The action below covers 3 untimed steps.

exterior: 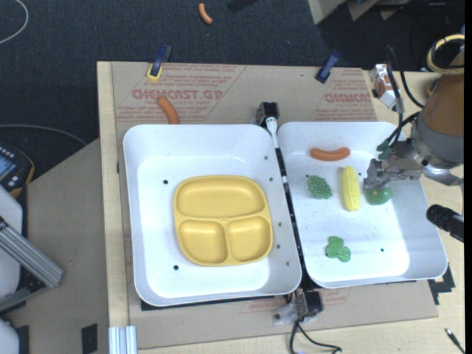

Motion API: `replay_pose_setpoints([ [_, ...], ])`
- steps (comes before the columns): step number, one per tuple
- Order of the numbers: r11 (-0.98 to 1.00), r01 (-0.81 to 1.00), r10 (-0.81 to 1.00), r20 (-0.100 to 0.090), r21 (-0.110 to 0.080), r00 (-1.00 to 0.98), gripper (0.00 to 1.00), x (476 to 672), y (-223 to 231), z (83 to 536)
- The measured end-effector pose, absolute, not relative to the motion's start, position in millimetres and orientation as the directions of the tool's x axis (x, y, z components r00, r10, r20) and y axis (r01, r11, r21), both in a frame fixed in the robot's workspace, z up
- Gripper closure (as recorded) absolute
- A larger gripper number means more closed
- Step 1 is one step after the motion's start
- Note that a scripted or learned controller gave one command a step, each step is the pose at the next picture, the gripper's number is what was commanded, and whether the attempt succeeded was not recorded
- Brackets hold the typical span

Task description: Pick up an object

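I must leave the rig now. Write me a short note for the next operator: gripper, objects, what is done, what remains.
Gripper: low in the right bin, at a green item by the bin's right side; whether the fingers are open or shut is hard to tell.
Right bin also has a sausage, corn and two broccoli pieces.
Left bin has a yellow tray.
Done: arm has reached the green item.
Left: nothing looks lifted yet; grasp and raise one object.
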<state>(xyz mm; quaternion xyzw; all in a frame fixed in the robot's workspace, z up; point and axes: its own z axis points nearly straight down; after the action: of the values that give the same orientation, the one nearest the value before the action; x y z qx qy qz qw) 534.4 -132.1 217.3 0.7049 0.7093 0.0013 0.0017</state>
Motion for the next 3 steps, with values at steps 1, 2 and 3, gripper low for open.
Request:
replay_pose_setpoints([
  [1,0.005,1.0,1.0,-0.001,0.005,-0.005,1.0,573.7,-98.4,212.9],
  [2,0.005,1.0,1.0,0.0,0.005,-0.005,1.0,600.6,-62.0,215.0],
  [3,0.001,1.0,1.0,0.0,0.001,-0.001,1.0,597.3,-56.9,218.0],
])
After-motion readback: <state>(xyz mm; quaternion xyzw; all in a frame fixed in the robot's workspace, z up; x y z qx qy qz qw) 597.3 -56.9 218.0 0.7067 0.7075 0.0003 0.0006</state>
